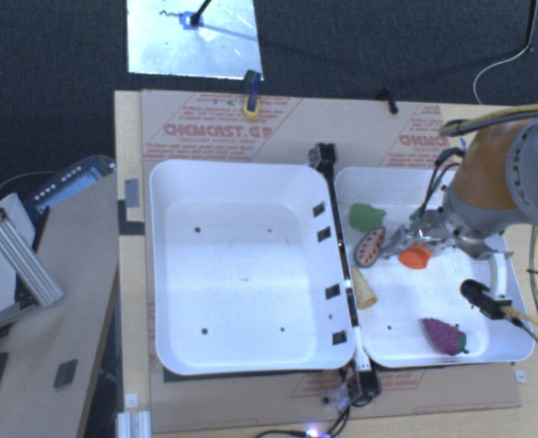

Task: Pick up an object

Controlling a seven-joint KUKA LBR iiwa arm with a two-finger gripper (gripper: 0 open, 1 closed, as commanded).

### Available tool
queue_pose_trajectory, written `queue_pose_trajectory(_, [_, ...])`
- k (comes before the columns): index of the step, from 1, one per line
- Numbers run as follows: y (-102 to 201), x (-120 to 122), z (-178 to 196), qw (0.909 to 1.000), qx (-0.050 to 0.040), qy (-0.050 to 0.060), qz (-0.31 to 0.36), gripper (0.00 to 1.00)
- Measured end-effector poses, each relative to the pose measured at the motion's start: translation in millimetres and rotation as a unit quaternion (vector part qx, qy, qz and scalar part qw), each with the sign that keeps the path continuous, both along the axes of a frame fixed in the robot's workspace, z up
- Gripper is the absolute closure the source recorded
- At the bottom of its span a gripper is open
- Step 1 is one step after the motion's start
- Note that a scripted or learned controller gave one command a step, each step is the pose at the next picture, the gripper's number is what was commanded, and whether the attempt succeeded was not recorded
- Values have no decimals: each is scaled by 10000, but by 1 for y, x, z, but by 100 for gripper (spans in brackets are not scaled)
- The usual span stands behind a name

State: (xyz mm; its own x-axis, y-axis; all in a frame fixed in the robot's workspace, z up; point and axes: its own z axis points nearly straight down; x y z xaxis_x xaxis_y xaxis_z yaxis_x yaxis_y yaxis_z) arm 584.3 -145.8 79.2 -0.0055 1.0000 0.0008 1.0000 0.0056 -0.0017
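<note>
The right bin holds several small toys. A green piece lies at its upper left, and a watermelon slice sits just below it. An orange piece rests near the middle, a tan cone leans by the left wall, and a purple grape bunch lies at the front. My gripper is low in this bin, between the watermelon slice and the orange piece and close to both. I see nothing lifted in it.
The left bin stands beside the right one, and a black divider strip runs between them. The grey arm with its orange band covers the right bin's upper right. A black cable fitting hangs over the right side.
</note>
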Motion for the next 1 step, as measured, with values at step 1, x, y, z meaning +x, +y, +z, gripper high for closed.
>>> queue_pose_trajectory(1, [-1, 1, 16, 10000, -10, -31, -4, 100])
